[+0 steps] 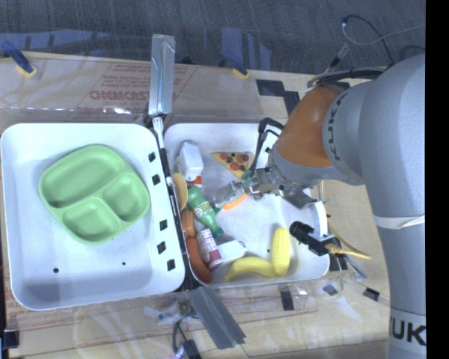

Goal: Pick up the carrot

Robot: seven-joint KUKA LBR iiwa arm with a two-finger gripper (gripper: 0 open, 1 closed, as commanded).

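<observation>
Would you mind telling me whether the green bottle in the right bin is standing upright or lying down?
Lying down. The green bottle rests on its side on the right bin floor, along the left wall.

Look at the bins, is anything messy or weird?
Yes. The toy food is heaped along the right bin's left wall, while the green plate in the left bin sits askew and bare.
</observation>
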